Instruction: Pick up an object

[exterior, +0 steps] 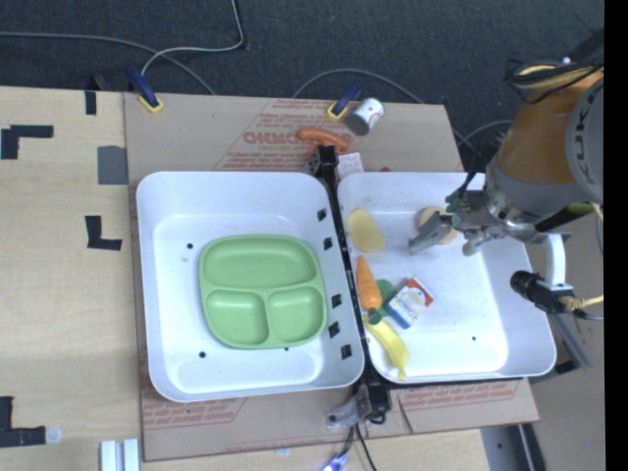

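The right bin (491, 351) holds several small items. A pale yellow piece (365, 230) lies near its left wall. Below it are an orange carrot (367, 283), a small green item (384, 291), a white, blue and red packet (408, 303) and a yellow banana (389, 342). My gripper (447, 239) hangs over the upper middle of this bin with its fingers spread open. A small tan object (435, 222) sits by the left finger (421, 241); it is not between the fingers, and I cannot tell whether it touches that finger.
A green divided plate (263, 290) lies in the left bin (162, 361). A black divider with clips (339, 263) runs between the bins. Behind them, on the cardboard, are a white roll (365, 116), clamps and cables. A black fitting (530, 287) juts over the right rim.
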You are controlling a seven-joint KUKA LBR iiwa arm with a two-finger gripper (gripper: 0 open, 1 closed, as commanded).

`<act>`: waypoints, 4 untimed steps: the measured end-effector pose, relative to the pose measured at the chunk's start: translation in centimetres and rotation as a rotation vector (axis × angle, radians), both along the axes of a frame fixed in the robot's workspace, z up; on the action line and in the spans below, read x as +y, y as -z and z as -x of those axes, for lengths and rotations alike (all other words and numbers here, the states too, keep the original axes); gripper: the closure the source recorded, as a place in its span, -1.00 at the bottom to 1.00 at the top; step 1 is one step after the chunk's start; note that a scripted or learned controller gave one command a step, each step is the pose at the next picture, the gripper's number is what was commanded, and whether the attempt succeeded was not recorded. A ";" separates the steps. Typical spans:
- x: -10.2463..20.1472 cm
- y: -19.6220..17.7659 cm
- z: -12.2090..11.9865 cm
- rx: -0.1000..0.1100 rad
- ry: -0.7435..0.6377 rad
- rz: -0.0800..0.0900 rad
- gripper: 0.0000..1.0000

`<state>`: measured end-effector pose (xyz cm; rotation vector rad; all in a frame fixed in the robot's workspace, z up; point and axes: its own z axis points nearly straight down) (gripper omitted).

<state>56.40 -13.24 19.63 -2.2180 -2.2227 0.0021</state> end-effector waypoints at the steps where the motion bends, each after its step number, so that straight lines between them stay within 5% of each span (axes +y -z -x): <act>1: -1.4 11.0 0.2 -0.004 0.001 0.001 -1.00; 2: -1.5 9.9 0.1 -0.007 0.002 0.004 1.00; 3: -1.5 10.0 0.2 -0.006 0.002 0.004 -1.00; 4: 1.6 10.8 -4.7 -0.001 0.000 0.000 -1.00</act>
